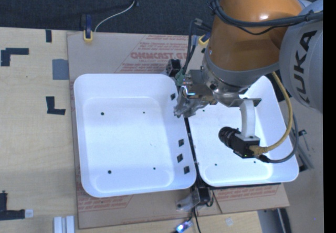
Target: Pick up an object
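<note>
Two shallow white bins sit side by side on the desk, the left bin (126, 137) to the pincer's left, the right bin (247, 171) below and to its right. The pincer (185, 105) hangs over their shared rims; its state cannot be told. No object to pick can be made out.

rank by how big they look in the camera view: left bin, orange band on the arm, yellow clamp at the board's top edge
1. left bin
2. orange band, though it sits nearer the camera, which inflates it
3. yellow clamp, by far the smallest
</note>
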Robot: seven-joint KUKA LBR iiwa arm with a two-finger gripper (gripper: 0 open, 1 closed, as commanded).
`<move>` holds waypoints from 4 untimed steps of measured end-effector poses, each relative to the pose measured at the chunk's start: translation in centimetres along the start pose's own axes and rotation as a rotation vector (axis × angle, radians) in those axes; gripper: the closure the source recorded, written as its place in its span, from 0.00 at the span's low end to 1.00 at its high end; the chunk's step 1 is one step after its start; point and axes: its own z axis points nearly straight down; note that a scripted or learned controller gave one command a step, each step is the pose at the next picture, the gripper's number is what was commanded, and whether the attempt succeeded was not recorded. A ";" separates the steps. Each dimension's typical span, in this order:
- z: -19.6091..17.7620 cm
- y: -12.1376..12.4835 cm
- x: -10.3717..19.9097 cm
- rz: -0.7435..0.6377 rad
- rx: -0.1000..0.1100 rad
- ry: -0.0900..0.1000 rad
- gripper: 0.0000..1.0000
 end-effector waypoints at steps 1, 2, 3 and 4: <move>-0.9 2.4 2.5 -0.002 -0.008 0.001 1.00; -9.5 3.4 4.4 -0.004 -0.016 0.005 1.00; -9.0 6.6 9.9 -0.004 -0.009 0.002 1.00; 7.7 9.1 13.5 -0.004 0.007 -0.004 1.00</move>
